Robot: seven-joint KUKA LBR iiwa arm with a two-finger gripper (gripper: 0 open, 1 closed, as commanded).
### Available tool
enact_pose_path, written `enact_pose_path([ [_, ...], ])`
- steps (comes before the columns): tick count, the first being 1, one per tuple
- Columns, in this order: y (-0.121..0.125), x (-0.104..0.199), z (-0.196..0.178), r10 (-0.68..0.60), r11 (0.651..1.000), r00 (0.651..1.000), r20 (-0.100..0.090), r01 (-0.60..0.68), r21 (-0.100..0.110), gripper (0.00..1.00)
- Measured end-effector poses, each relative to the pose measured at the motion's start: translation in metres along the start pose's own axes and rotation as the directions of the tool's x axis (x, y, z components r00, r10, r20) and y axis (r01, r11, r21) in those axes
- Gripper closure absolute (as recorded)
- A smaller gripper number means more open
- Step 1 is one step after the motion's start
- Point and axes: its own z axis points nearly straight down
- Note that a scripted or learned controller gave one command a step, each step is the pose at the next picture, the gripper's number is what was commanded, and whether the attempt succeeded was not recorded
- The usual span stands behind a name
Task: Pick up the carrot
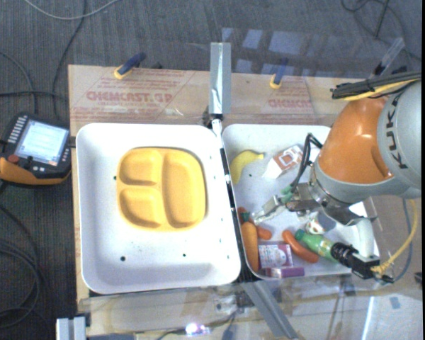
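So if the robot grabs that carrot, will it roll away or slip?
Probably a bit of both. The carrot looks smooth and rounded, so it may slip or roll when nudged. It lies along the right bin's left wall, which should stop it rolling that way. It looks stiff, likely a light plastic toy.

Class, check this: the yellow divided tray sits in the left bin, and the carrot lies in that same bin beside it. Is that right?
Not quite. The tray is in the left bin, but the carrot lies in the right bin, against its left wall, among the other items. The camera view shows this.
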Motion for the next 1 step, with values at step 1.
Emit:
enact_pose_path([
  [1,0.062,0.1244,0.0001,-0.008,1.0,1.0,0.002,0.008,0.0,0.0],
])
